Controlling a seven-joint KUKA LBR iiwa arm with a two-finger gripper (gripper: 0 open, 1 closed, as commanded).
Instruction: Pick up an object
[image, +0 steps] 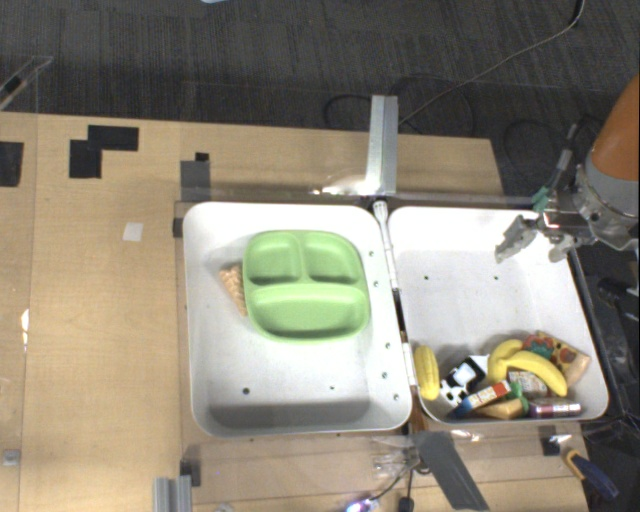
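My gripper (536, 241) hangs over the far right part of the right bin (480, 290), its two fingers spread apart with nothing between them. A heap of small objects lies in that bin's near right corner: a yellow banana (530, 366), a second banana (427, 370) lying lengthwise by the left wall, a black and white toy (462, 377), and several small bottles and packets (510, 400). The gripper stands well beyond the heap, apart from all of it.
A green divided tray (304, 284) lies in the left bin (290, 400), with a tan waffle-like piece (233, 287) tucked at its left edge. A metal post (383, 145) rises behind the divide between the bins.
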